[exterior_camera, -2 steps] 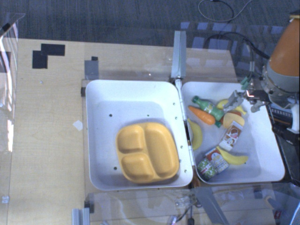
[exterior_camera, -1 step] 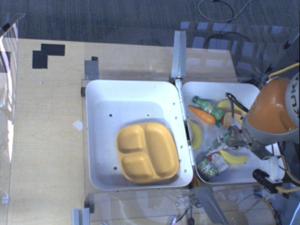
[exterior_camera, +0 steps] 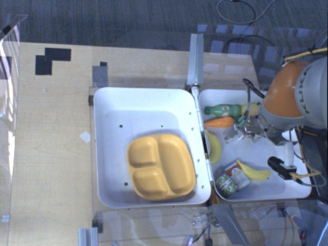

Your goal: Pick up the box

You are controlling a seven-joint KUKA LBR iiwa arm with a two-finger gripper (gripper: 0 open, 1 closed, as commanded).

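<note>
Pale wooden surface carries 2 shallow white bins side by side, with dark grey carpet beyond its far edge and a thin cable looping across that carpet. A few black patches mark the wood at the far left. In the left bin lies 1 yellow tray with 3 compartments, sitting toward the near side and close to the wall shared with its neighbour. The right bin holds the rest: a green bottle lying on its side along the far wall, a carrot just beside it on the near side, a yellow fruit against the left wall, and a banana nearer the front. The box, a small carton printed in green, red and white, lies tilted in the near left corner of the right bin, touching the banana's left end and well apart from the bottle. The grey arm with its orange band reaches in from the right, and the gripper sits low over the middle of the right bin, near the carrot's right end and apart from the box. Whether the jaws are apart or together cannot be told from this angle, and nothing is seen between them.
</note>
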